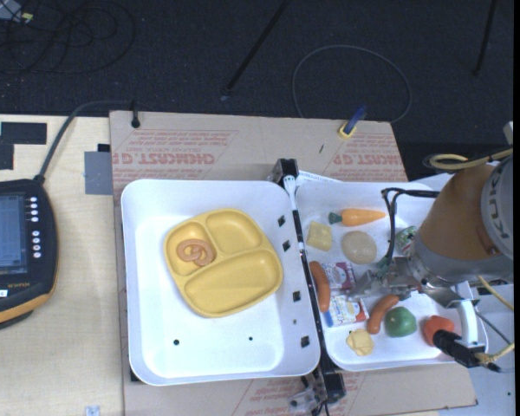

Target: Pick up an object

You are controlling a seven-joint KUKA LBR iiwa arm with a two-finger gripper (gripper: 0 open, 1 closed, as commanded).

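Nearest you, along the front of the right bin [416, 360], lie a yellow lump [360, 342], a green ball [400, 321], a reddish piece [437, 328] and a brown sausage [381, 312], with a printed packet [347, 308] and a second sausage [320, 285] beside the divider. You're at the approach step, by the look of it: the arm [464, 224] hangs low over the middle of this bin, and the gripper [397, 265] is buried under the wrist, so you cannot tell whether it is apart or together, and nothing shows as lifted. Your next move likely calls for a clean descent onto one item, since the toys lie crowded and touching. Further back sit a pale round piece [359, 247], a yellowish chunk [319, 235] and a carrot [362, 217]. Leftward, the left bin [208, 354] carries a yellow divided plate [225, 261]. Beyond the bins, the cardboard sheet [243, 141] bears red lettering, upside down to you, reading roughly "CHEMCAST GP"; the packet's print is too small to read.
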